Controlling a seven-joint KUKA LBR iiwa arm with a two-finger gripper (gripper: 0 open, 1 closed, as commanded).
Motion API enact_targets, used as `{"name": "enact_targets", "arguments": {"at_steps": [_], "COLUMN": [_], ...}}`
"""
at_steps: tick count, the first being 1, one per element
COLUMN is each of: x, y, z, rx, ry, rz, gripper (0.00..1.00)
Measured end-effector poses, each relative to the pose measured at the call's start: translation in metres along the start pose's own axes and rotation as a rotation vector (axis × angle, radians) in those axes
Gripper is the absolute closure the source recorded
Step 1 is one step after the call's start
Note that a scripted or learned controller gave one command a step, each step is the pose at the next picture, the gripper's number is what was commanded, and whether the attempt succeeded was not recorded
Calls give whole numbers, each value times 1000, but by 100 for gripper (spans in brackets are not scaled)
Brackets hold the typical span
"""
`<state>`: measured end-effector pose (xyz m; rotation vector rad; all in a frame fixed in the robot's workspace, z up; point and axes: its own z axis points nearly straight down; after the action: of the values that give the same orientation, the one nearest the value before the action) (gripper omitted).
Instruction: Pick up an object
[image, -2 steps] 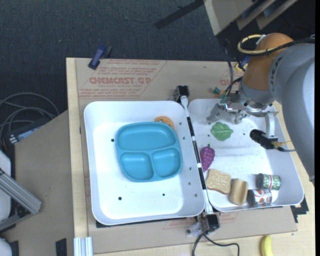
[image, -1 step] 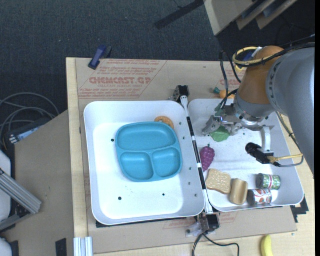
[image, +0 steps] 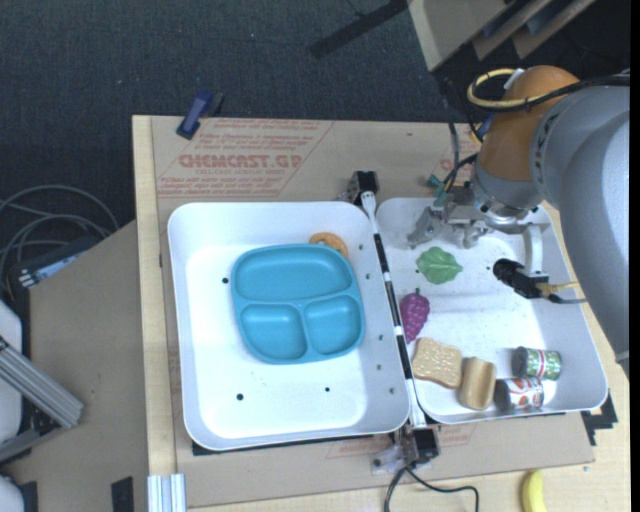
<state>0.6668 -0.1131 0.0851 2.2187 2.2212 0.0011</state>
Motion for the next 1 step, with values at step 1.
{"name": "enact_targets", "arguments": {"at_steps": [1], "x": [17], "y": [-24], "z": [0], "rx": [3], "ry": [2], "rz": [1], "gripper": [0]}}
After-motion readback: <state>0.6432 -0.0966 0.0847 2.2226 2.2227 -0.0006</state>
